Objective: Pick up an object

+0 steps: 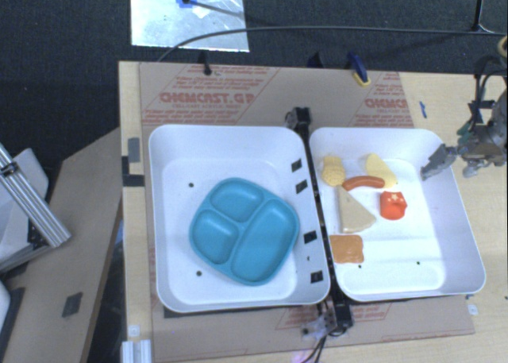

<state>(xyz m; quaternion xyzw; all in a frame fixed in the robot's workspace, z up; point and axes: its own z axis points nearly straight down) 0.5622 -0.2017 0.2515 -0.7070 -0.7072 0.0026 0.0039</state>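
Six small food items in the right bin (464, 250), none lifted yet: corn cob (332, 169), sausage (363, 183), yellow piece (380, 169), red piece (393, 205), pale wedge (355, 211), brown slab (347, 248); all clustered in the left half of that bin. Claw (439, 161) parked over the bin's upper right rim, well apart from the food, holding nothing; open or closed state cannot be told at this resolution.

For a clean pick: choose the red piece; nearest to the claw, with bare floor to its right and below; descend vertically, centre over it, close only once level with it. Avoid the sausage and yellow piece; touching or nearly so, likely to shift together.

Ample bare floor in the right half of the bin for approach. Keep clear of the raised rim and the dark divider (313, 210) between bins. Left bin (171, 218) holds only a blue tray (243, 230); no need to cross to it.
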